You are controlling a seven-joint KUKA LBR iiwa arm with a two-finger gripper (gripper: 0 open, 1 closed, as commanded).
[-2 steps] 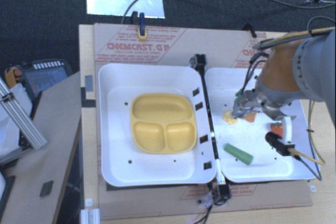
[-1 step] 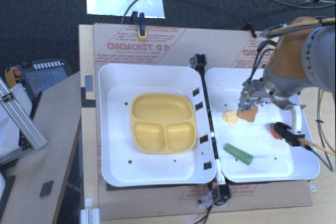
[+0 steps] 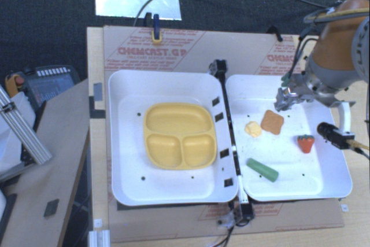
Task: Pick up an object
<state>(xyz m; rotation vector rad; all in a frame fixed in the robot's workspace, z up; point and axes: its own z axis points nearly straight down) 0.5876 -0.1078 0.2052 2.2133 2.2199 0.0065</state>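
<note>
Gripper (image 3: 282, 100) hovers upper right, above the brown cracker (image 3: 272, 122) — grip state unclear; drop straight, centre first.

We read red lettering, apparently "CHEMCAST GP", on the brown board (image 3: 173, 46) behind the bins, and partly again at its right corner.

Tray (image 3: 178, 142) in left bin (image 3: 124, 124)

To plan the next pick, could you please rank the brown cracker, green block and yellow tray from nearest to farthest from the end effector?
From the end effector:
1. Brown cracker, just below it in the right bin.
2. Green block, near that bin's front.
3. Yellow tray, in the left bin.
</note>
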